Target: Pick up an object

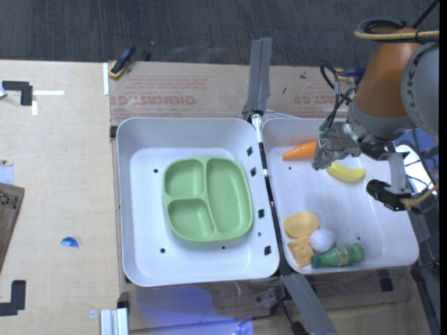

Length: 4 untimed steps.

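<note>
My gripper (325, 156) hangs low over the back of the right bin (391, 236), between an orange carrot (300, 150) on its left and a yellow banana (347, 173) on its right. It looks very close to both; nothing shows clearly in its grasp. At the bin's front left lie a yellow rounded piece (300, 223), a white ball (322, 240), an orange wedge (299, 251) and a green bottle (339, 255) on its side.
The left bin (133, 187) holds a green divided plate (208, 198). A grey post (260, 75) stands at the back between the bins. The arm's orange band (384, 82) and a cable clamp (387, 192) overhang the right bin's far right side.
</note>
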{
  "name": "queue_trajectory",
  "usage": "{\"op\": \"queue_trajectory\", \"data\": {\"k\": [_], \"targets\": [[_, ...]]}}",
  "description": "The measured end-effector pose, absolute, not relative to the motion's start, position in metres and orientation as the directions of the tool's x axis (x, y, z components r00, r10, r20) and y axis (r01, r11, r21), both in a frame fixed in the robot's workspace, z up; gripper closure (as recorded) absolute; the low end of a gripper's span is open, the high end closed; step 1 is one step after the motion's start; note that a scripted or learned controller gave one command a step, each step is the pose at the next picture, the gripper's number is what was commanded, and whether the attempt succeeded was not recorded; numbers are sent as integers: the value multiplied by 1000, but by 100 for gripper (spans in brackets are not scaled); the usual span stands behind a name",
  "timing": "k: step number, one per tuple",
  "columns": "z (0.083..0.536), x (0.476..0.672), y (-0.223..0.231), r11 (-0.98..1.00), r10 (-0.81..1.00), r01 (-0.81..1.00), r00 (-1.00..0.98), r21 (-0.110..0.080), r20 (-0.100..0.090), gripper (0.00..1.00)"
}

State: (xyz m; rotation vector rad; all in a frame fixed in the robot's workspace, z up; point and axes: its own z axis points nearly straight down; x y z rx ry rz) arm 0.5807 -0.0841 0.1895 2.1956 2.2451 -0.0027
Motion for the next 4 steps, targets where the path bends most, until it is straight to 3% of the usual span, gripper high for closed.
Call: {"op": "queue_trajectory", "data": {"k": [1, 2, 3, 4], "targets": [[255, 591, -173, 148, 989, 989, -148, 1, -3, 100], [305, 598, -170, -33, 999, 999, 33, 0, -3, 100], [214, 659, -140, -65, 998, 998, 65, -1, -2, 100], [214, 659, -140, -65, 998, 998, 65, -1, -2, 0]]}}
